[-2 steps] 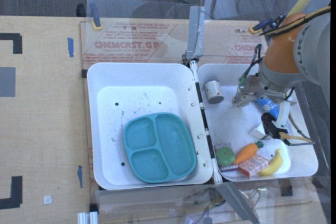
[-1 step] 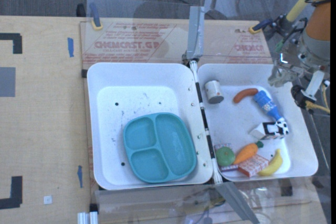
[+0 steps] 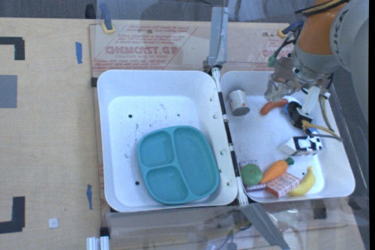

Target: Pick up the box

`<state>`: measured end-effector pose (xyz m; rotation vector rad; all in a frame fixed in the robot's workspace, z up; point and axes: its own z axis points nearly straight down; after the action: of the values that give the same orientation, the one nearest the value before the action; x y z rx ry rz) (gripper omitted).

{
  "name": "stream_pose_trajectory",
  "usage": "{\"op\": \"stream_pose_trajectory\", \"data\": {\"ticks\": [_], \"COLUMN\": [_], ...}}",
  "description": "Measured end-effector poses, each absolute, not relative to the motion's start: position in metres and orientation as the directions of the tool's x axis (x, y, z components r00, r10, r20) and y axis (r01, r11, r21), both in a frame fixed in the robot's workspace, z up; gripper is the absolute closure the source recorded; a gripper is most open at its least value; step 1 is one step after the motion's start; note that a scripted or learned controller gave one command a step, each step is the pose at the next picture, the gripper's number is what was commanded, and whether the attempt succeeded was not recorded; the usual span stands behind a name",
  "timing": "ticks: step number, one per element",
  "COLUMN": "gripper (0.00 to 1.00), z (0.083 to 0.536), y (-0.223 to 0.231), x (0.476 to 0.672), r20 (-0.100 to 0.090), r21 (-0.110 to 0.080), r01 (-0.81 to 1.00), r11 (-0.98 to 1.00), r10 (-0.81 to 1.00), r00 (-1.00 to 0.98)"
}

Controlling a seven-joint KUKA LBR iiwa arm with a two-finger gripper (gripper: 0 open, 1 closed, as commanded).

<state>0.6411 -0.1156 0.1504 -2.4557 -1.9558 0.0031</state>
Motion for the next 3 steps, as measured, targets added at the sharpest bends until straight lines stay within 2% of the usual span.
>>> {"op": "stream_pose_trajectory", "data": {"ticks": [1,2,3], "gripper": [1.00,1.00,1.00], "z": [0.220,0.216,0.262], "y": [-0.155,-0.100,-0.142], "x": [0.668,0.667,0.668], "r20": [-0.001,-0.002,-0.001], "r21": [0.002,-0.004,0.004], "r01": [0.935,0.832,0.937], "r11": [-0.355,-0.554,-0.349], "r10": [0.935,0.832,0.937], "r00": [0.355,0.554,0.349]}}
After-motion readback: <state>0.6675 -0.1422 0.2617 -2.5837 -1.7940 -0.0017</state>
